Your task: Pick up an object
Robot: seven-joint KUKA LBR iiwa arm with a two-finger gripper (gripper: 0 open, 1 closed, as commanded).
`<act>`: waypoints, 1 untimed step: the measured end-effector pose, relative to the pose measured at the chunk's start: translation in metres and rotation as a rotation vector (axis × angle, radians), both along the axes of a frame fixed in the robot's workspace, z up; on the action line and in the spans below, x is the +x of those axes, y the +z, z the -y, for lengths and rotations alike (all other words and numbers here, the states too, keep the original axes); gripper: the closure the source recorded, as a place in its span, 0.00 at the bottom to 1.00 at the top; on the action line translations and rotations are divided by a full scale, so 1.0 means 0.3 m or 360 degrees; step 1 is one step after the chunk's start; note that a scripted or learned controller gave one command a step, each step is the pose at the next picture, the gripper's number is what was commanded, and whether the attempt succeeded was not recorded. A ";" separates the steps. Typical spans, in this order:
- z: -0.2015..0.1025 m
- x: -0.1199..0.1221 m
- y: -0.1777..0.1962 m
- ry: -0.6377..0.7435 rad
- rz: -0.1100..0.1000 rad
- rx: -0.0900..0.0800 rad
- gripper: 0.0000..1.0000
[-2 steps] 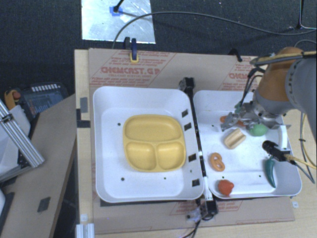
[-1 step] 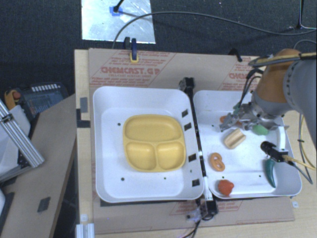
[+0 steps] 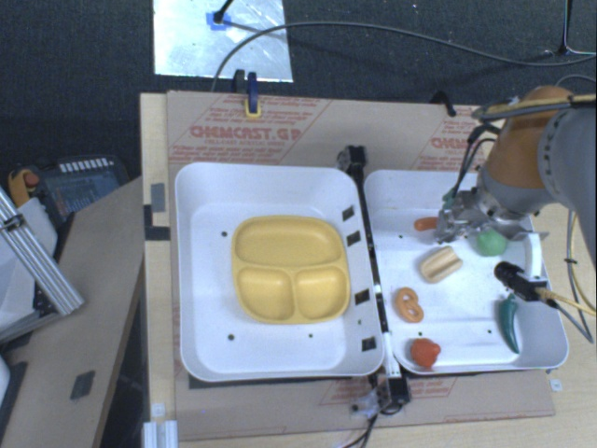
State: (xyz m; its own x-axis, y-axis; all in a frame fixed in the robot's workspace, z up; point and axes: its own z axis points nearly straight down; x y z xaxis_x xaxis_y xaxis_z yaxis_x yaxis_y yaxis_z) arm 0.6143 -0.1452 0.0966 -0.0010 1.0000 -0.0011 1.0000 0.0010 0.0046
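The divided tray [image 3: 284,269] lies in the left bin [image 3: 201,278]. In the right bin [image 3: 448,339], the bread roll [image 3: 440,265] sits centrally; the pretzel [image 3: 408,304] lies nearer-left of it, the tomato [image 3: 424,352] nearer still, and perhaps a pepper [image 3: 508,323] to its right.

A robotics lab, this: two shallow white plastic bins [image 3: 270,180] clamped on a printed brown cardboard sheet [image 3: 280,124], loose black cables [image 3: 392,34] trailing over dark carpet [image 3: 75,45], silver aluminium framing rail [image 3: 33,255] alongside.

In the right white bin [image 3: 466,343], bare floor lies between the tan bread roll [image 3: 440,265], orange pretzel [image 3: 408,304], red tomato [image 3: 425,352] and dark green pepper [image 3: 507,323], while the gripper [image 3: 451,224] crowds the green ball [image 3: 490,243].
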 end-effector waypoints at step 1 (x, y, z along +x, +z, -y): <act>-0.018 -0.008 0.153 0.0005 0.0001 0.0001 1.00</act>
State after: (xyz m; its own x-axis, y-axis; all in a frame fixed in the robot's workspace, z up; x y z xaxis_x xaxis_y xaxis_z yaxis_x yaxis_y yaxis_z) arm 0.6120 -0.1399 0.1426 -0.0038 1.0000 -0.0007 1.0000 0.0038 0.0053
